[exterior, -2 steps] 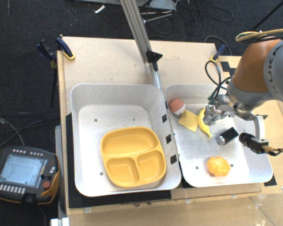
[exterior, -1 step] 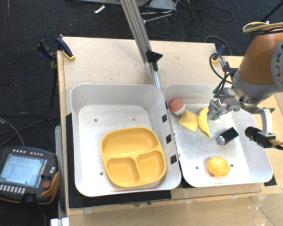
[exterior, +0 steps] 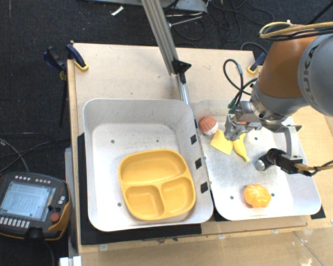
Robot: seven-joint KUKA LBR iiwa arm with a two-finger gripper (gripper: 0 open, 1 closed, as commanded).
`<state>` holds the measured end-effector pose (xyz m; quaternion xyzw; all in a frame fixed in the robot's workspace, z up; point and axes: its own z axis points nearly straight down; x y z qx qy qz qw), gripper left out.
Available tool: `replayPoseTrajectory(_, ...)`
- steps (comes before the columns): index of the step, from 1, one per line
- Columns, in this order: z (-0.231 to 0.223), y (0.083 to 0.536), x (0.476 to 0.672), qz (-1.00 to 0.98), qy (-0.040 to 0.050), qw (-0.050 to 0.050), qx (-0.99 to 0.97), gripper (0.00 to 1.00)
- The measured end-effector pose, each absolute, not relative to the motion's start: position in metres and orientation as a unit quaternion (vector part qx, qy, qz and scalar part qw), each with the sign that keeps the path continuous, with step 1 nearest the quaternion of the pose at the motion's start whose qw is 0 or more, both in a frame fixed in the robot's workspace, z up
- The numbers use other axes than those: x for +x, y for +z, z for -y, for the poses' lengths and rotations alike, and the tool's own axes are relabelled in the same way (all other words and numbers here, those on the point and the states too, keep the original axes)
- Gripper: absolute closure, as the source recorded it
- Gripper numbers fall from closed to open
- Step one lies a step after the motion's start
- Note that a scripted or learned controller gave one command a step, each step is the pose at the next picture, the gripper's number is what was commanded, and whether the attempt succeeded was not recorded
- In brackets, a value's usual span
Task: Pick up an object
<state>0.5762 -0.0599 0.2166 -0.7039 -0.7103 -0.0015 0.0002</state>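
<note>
From my seat I see the arm (exterior: 299, 71) coming in from 3 o'clock, with the gripper (exterior: 237, 127) down in the right bin (exterior: 299, 201) near its 11 o'clock corner. It sits just over the yellow wedges (exterior: 227, 144), two flat cheese-like pieces lying side by side; I cannot tell from this slant whether the tool is open or closed, or whether it touches them.

Just at 9 o'clock of the gripper lies a small pink piece (exterior: 208, 124), hard against the bin's left wall. At 6 o'clock in the same bin, well apart from the rest, rests an orange lump (exterior: 257, 195). The left bin (exterior: 100, 126) holds a yellow tray (exterior: 157, 183) with three compartments.

My guess is that the wedges are the target. They look like light, stiff toy plastic, smooth and likely slippery, and they lie flat, so there is little height to pinch. I would take the nearer wedge across its narrow width, close to the thick end, and come down squarely; a grip near the thin tip would probably squirt it out sideways. The two pieces nearly touch, so one may get nudged by a finger. The orange lump, rounder and free on all sides, strikes me as the easier grab if this try fails.
</note>
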Motion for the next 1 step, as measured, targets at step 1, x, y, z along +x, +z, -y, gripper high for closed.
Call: replayPoseTrajectory(1, 0.0099, 0.2320, 0.5761, 0.710, -0.0016, 0.000, -0.704, 1.00)
